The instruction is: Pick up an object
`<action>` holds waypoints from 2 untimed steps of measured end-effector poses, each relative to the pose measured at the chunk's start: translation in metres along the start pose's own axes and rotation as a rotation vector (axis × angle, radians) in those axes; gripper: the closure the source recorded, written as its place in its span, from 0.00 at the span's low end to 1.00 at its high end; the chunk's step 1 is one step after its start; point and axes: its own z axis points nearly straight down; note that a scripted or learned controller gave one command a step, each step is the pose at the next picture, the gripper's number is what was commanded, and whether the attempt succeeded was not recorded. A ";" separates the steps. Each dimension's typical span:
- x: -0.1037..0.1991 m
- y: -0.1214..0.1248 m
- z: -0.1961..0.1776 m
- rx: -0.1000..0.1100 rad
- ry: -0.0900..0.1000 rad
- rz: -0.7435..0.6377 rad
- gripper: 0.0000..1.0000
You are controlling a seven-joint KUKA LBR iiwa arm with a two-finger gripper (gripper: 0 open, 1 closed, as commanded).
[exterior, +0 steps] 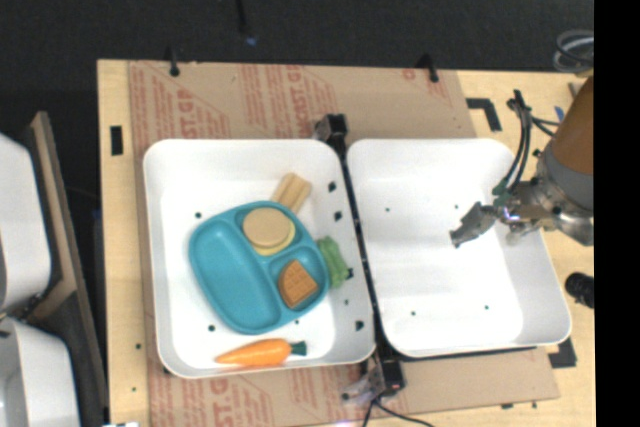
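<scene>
The left bin (170,177) holds a blue divided toy plate (232,283) with a round tan cookie (268,229) and a brown waffle-like piece (298,284) in its compartments. A tan wooden block (293,189) lies just above the plate, a green piece (333,261) sits at the plate's right edge, and an orange carrot (258,352) lies near the bin's front wall. My gripper (466,230) reaches in from the right and hovers over the right bin (420,315), well away from all the objects. Nothing shows between its fingers.
Both bins rest on a cardboard sheet (250,95) on the wooden bench. A black clip (331,127) sits at the top of the seam between the bins. Cables (525,120) run along the arm at the right.
</scene>
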 end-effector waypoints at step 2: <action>-0.054 0.076 0.105 0.009 0.001 0.001 0.00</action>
